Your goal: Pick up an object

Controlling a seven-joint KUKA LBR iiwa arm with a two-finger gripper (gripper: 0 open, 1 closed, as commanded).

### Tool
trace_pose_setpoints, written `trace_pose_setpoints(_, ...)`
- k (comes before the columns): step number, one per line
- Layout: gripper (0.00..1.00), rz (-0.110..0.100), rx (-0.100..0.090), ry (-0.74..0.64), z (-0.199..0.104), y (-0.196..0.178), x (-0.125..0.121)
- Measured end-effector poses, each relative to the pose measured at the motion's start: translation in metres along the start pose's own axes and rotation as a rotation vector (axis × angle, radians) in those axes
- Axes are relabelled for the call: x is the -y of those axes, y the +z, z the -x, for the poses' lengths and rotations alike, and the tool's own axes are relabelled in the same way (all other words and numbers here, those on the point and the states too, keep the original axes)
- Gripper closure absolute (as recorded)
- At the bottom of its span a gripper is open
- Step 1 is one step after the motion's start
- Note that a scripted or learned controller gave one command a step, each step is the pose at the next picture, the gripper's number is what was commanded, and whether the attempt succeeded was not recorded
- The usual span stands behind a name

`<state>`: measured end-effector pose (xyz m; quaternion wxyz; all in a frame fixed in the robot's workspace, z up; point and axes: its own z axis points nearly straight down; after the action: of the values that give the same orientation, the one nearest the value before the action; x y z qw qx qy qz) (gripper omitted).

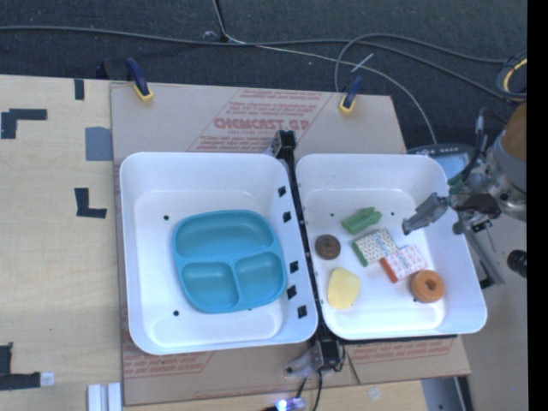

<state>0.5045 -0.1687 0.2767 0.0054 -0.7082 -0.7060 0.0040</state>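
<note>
While my gripper (445, 208) hangs apart and empty just right of the patterned card (377, 247), I must next descend onto it.

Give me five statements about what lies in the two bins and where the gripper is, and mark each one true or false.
1. The blue divided tray lies in the left bin. True.
2. The yellow piece lies in the left bin. False: it lies in the right bin, near its front.
3. The gripper is over the right bin. True.
4. The orange ring is held between the gripper's fingers. False: it lies on the bin floor, apart from the gripper.
5. The green object sits on the blue divided tray. False: it lies in the right bin, behind the brown disc.
</note>
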Motion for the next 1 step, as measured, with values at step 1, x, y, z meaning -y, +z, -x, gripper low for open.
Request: trace_pose_setpoints(1,0.00,0.012,0.002,-0.004,-0.0007,-0.0066,-0.0019)
